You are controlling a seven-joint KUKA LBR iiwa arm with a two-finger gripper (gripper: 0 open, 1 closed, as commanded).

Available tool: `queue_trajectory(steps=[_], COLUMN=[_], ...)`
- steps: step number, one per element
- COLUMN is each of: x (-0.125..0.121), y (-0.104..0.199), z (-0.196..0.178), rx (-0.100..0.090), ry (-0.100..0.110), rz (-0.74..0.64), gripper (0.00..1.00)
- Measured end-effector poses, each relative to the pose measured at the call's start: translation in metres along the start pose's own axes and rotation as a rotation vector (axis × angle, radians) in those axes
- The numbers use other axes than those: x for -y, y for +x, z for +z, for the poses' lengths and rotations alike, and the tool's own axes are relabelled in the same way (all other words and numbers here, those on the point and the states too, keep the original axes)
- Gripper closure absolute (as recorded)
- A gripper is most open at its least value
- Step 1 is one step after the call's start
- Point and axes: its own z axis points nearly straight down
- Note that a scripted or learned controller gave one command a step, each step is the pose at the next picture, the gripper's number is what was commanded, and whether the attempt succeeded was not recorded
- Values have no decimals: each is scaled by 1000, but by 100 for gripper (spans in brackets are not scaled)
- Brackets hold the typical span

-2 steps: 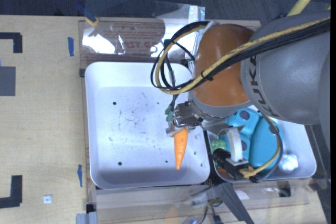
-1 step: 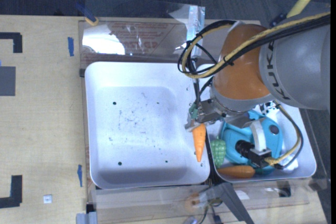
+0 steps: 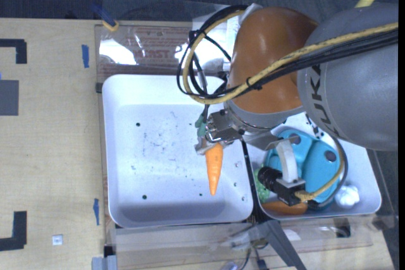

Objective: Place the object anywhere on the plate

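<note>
Tool [image 3: 214, 139]: hangs over the right part of the left bin [image 3: 126, 98], below the orange wrist band [image 3: 272, 60]; its fingers sit at the thick end of the carrot and look closed on it, with the carrot's top tucked between them.
Carrot [image 3: 214, 169]: orange, tapered, directly under the tool, thick end up at the fingers, tip pointing away from the tool toward the near wall of the left bin. Whether the tip touches the bin floor cannot be told from this slant.
Plate [image 3: 316, 161]: blue, in the right bin [image 3: 367, 193], off to the tool's arm side, just beyond the shared wall between bins. Much of it lies under the arm and cable loop [image 3: 304, 190].
Other items: a white piece [image 3: 288, 160] lying on the plate, a dark object [image 3: 275, 179] and something orange-brown [image 3: 285, 204] at the plate's near rim, a small white object [image 3: 347, 198] beside it.
Step in hand (judgement): carry toward the plate; task roughly midway, carrot apparently gripped but not yet over the plate.
Doing it well (judgement): raise enough that the hanging tip clears the dividing wall, cross slowly so the carrot does not swing or slip from a grip at its very end, aim for the bare blue area away from the white piece, lower before release.
Risk (judgement): tip catching the wall; carrot rolling off the rim.
</note>
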Motion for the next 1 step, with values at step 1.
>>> queue_trajectory(steps=[1], x=[-1], y=[-58], z=[53], rx=[5], ry=[12], rz=[-3], gripper=[100])
